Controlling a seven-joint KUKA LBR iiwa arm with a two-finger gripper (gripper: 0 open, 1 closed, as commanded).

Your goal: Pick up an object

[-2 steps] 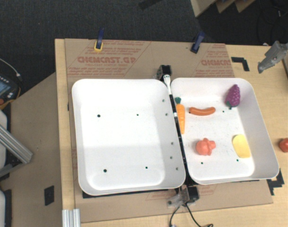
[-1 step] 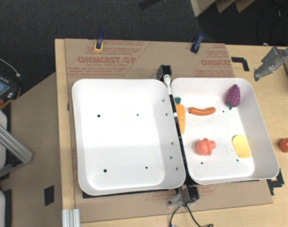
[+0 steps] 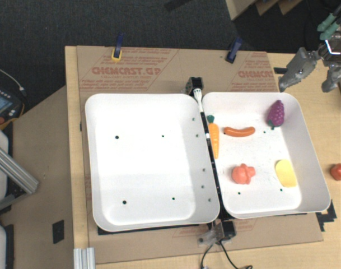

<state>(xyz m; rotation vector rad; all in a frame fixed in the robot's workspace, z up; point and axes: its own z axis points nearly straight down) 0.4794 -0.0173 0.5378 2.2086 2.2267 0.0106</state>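
The gripper (image 3: pixel 309 74) hangs with fingers spread and nothing between them, just outside the right bin (image 3: pixel 310 150) at its far corner. Nearest below it lies the purple grape bunch (image 3: pixel 276 112), a sensible first target (it sits close to the wall). Beyond lie the sausage (image 3: pixel 238 131), yellow lemon (image 3: pixel 285 172), tomato (image 3: pixel 243 174) and carrot (image 3: pixel 214 139); I'd centre the fingers over the grapes before descending.

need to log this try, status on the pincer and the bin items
Pincer up at far right, off the bins, holding nothing. Right bin: grapes, sausage, carrot, tomato, lemon, all untouched. Nothing in the way.
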